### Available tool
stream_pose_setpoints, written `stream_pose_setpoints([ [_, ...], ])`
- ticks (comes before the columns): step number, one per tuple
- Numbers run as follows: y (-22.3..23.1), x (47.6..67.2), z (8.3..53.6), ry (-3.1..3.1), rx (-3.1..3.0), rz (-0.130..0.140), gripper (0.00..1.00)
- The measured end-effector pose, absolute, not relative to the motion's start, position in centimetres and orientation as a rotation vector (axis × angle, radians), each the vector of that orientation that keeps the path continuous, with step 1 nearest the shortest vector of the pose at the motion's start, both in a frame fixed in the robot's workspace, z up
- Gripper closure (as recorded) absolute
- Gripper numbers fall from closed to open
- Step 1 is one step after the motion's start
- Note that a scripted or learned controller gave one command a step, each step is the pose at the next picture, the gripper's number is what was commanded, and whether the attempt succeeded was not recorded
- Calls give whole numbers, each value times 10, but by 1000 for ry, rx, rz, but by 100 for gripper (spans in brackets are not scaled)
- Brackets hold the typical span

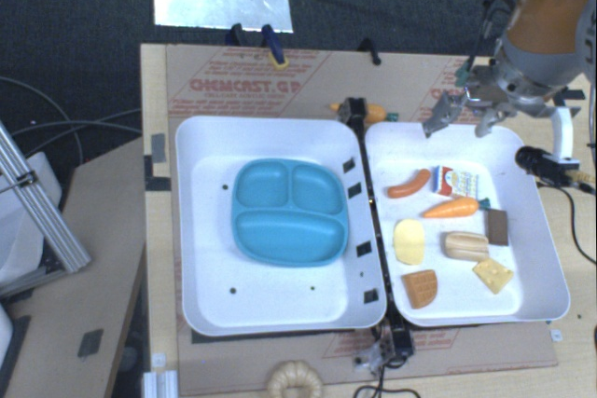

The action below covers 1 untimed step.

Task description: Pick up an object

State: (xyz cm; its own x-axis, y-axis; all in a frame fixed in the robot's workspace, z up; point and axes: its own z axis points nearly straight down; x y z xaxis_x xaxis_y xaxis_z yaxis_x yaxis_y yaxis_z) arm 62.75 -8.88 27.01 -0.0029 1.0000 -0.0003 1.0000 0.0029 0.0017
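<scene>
My gripper [461, 120] hangs open above the far edge of the right bin [541, 247], with nothing between its fingers. Below it in that bin lie several toy foods: a sausage [409, 184], a small red and white carton [454, 181], a carrot [452, 208], a brown chocolate bar [496, 226], a pale yellow piece [409, 240], a bread roll [465, 245], a cheese wedge [492, 274] and an orange-brown biscuit [421, 287]. The sausage and carton are the nearest to the fingers.
The left bin [205, 228] holds a blue divided plate [289, 210]. Black clips run along the divider between the bins. A small yellow thing [373, 114] lies behind the bins. A beige ring [296, 379] sits at the front edge of the bench.
</scene>
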Motion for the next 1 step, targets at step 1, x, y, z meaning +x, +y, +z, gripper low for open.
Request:
stream_pose_setpoints([
  [1, -91, 625, 228, 2223, 2220, -2, 0],
])
